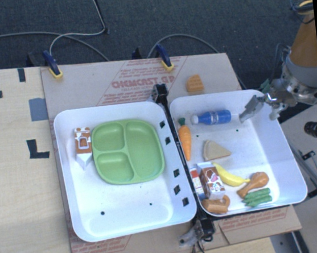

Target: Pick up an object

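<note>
Gripper (257,105): at the right bin's (276,154) upper-right edge, fingers spread, grasping nothing. Nearest candidate: blue bottle (213,117), lying just left of it. Carrot (186,142), wedge (215,150), banana (231,175) rest below. Progress: nothing lifted; approach, closing and lift remain.

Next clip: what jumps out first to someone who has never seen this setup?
The big green divided plate in the left bin draws the eye first, with a small carton beside it. Next comes the cluster of toy food in the right bin: a blue bottle, carrot and banana. The gripper hovers at that bin's far right corner.
</note>
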`<action>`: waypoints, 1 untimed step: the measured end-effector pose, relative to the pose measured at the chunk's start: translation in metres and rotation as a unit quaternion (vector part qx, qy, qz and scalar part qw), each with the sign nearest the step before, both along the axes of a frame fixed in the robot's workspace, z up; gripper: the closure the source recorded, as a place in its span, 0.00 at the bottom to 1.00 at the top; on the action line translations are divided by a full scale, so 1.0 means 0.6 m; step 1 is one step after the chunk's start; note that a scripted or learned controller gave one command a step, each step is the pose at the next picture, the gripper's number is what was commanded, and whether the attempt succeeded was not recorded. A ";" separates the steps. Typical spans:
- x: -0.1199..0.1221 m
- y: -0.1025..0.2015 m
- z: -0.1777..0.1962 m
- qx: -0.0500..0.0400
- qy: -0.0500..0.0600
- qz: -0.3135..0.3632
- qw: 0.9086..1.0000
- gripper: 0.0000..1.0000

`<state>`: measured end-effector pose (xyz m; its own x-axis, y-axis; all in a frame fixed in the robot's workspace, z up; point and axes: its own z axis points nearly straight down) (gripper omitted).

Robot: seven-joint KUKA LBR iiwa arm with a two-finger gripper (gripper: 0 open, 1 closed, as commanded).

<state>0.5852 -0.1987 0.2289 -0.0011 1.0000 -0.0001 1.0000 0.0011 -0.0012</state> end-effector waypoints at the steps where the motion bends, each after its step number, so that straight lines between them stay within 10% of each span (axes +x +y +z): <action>1: 0.063 0.131 -0.223 -0.001 0.000 0.000 1.000 0.00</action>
